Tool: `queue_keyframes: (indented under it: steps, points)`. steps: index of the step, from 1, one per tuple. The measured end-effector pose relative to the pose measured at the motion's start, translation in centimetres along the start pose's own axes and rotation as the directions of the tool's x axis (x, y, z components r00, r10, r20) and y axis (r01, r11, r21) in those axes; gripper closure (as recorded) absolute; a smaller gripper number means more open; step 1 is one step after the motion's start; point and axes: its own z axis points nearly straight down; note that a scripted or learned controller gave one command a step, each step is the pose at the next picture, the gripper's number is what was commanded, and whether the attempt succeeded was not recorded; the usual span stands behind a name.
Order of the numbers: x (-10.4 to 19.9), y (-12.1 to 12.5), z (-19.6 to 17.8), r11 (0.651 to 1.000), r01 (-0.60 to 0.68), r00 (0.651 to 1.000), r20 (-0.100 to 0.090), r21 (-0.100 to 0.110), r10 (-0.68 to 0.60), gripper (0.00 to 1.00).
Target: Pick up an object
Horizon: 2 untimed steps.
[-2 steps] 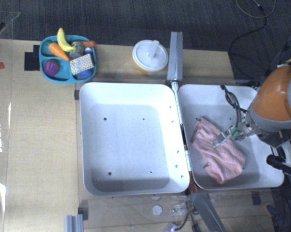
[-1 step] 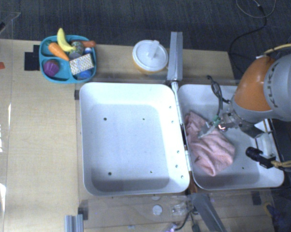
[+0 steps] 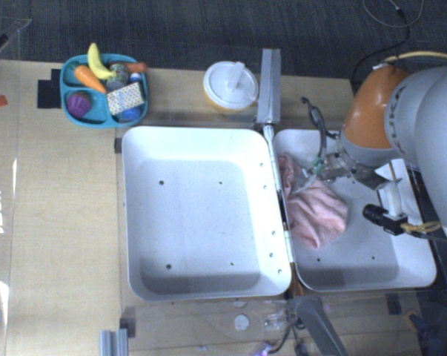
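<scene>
Cloth: a crumpled pink cloth (image 3: pixel 312 208) lay in the right bin (image 3: pixel 371 269), bunched against that bin's left wall, with a thinner strip running up along the wall toward the far corner.
Cloth from gripper: the bulk of it sat just below and slightly left of the gripper (image 3: pixel 317 170); its upper edge looked to be touching or nearly touching the gripper's tip, though I could not tell which.
Long axis: roughly far-to-near along the bin wall, widest at the near end.
Look of cloth: soft, folded on itself in loose ridges, no hard edges; it would likely give and bunch under a pinch.
Gripper state: whether it was released or clenched could not be told; nothing was seen clearly grasped.
Arm: the grey arm with its orange band (image 3: pixel 371 117) reached in from the right, over the right bin's far half.
Left bin: the left bin (image 3: pixel 197 143) stood just beyond the cloth's wall.
Farther off: a white lidded cup (image 3: pixel 230 85) and a blue tray of toy food (image 3: pixel 104 89) stood on the bench.
</scene>
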Motion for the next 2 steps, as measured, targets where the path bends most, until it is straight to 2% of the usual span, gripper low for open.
queue_keyframes:
  steps: [1,2]
  points:
    - [0.7,2.8,-9.7,0.972,0.236,0.972,0.0,0.001,-0.236,0.0]
    - [-2.8,-1.4,-1.4,0.936,0.353,0.936,-0.006,0.007,-0.353,0.0]
